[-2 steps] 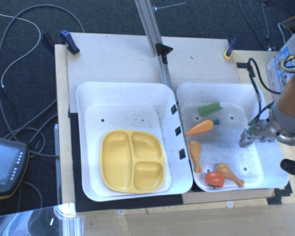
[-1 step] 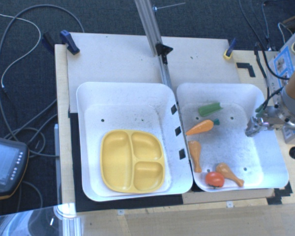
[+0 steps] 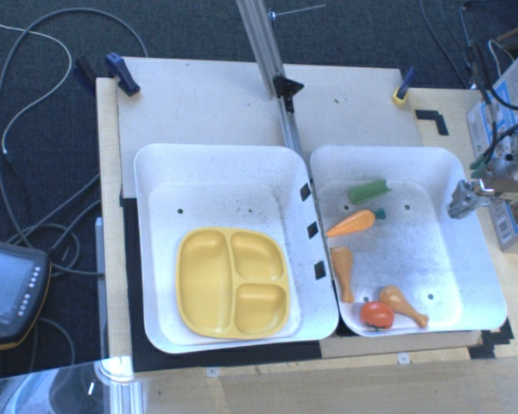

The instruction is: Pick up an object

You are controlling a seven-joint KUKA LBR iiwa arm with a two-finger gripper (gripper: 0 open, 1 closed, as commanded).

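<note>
The small grey metal gripper (image 3: 463,199) sits at the right edge of the right white bin (image 3: 445,166), and I cannot tell its state. In that bin lie a green pickle (image 3: 367,190), an orange carrot (image 3: 351,224), two tan drumsticks (image 3: 343,272) and a red tomato (image 3: 377,315). The left white bin (image 3: 211,166) holds a yellow divided plastic plate (image 3: 233,281).

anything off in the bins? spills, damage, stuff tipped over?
Nothing stands out. The yellow tray lies flat in the left bin; the carrot, tomato and other toy food lie loose inside the right bin.
</note>
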